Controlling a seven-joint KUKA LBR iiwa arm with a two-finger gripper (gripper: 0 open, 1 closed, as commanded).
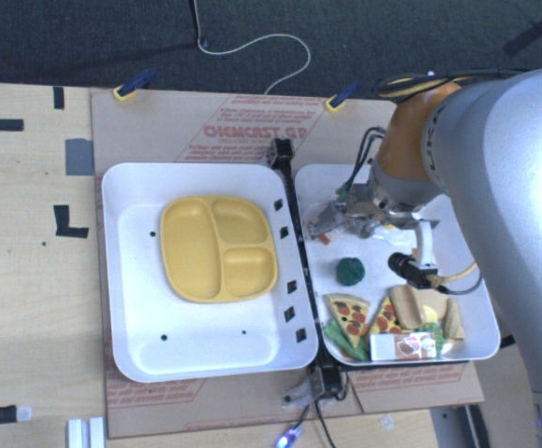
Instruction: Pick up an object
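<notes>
The green ball (350, 271), lying mid right bin (466, 250) just below the claw (331, 220), whose spread I cannot tell, looks light, small and apt to roll, so pinch it across its middle.

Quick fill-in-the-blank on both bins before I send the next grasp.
1. The yellow divided plate lies in the ____ bin.
2. The dark green ball sits in the ____ bin.
3. The pizza slice lies at that bin's ____ end.
4. The gripper is above the ____ bin.

Answers: left; right; near; right
</notes>
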